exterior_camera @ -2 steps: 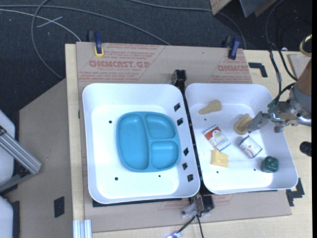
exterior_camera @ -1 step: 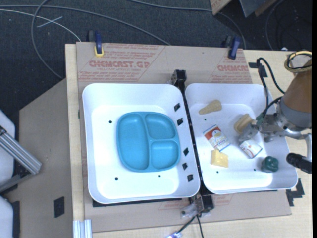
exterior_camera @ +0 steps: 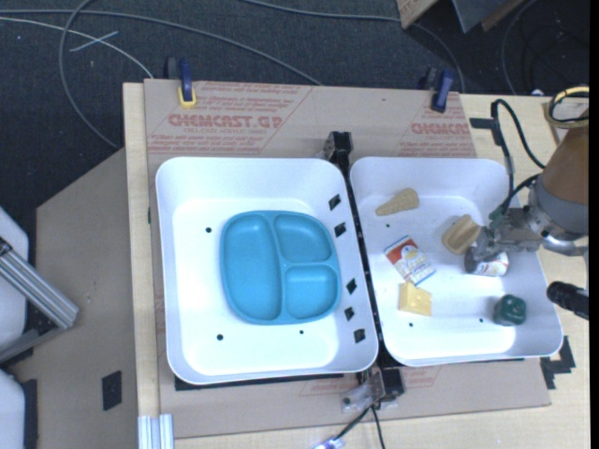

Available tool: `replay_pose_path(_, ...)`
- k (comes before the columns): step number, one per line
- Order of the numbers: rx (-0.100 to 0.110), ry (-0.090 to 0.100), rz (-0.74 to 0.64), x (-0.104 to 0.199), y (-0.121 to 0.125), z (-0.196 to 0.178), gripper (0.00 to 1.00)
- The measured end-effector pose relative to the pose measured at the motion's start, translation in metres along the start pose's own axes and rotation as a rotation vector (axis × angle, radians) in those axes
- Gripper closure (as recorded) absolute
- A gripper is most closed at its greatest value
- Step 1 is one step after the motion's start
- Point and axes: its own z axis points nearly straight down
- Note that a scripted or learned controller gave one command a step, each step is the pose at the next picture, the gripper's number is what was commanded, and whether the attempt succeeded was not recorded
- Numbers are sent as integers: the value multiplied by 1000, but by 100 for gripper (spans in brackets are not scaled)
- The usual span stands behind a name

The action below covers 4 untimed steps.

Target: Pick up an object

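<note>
Two white bins: the left bin [exterior_camera: 178, 279] holds one blue divided plate [exterior_camera: 279, 267]; the right bin [exterior_camera: 449, 344] holds six small items (claw [exterior_camera: 487, 251] state unclear).

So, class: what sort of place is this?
Probably a robotics lab test bench: two white bins clamped to a board, loose cables on the floor, and a robot arm reaching over small test objects.

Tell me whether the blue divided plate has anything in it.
Empty. The blue plate lies flat in the left bin, and all three of its compartments show bare blue.
</note>
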Motion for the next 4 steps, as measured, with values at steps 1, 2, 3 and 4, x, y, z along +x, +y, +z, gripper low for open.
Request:
replay_pose_path(1,-1,-2,0,-2,0,-43,100)
replay_pose_path(2,-2,-3,-1,-2,2,-98,100)
replay_pose_path(3,1,1,-5,49,6,-108,100)
replay_pose_path(4,3,2,-5,97,16,-106,100)
